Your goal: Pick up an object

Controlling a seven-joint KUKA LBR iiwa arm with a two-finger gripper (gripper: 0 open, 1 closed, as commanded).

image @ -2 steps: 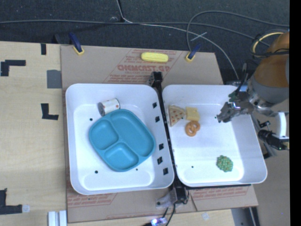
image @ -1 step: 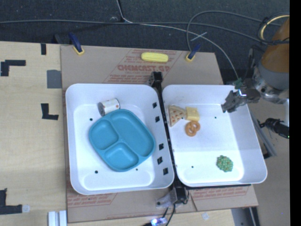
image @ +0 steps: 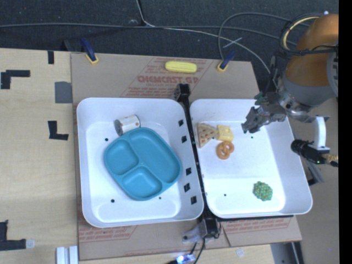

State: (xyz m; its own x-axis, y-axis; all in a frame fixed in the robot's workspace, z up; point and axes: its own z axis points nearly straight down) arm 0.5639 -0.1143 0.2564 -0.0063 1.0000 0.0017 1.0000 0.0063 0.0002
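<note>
The right bin (image: pixel 286 164) holds a tan wedge-shaped piece (image: pixel 205 133), a yellow block (image: pixel 224 132), a small brown pretzel-like ring (image: pixel 224 149) and a green bumpy clump (image: pixel 262 191). My gripper (image: pixel 252 126) hangs over the upper right part of this bin, to the right of the yellow block and apart from it. Its dark fingers point down and left, and nothing shows between them. In the left bin (image: pixel 91 164) lie a blue divided plate (image: pixel 142 163) and a small white cup (image: pixel 127 124) on its side.
A yellow banana-shaped toy (image: pixel 180 66) lies on the cardboard behind the bins. Blue clamps (image: pixel 89 51) hold the cardboard at the back. Cables loop over the dark backdrop above. A black divider (image: pixel 190 142) runs between the bins.
</note>
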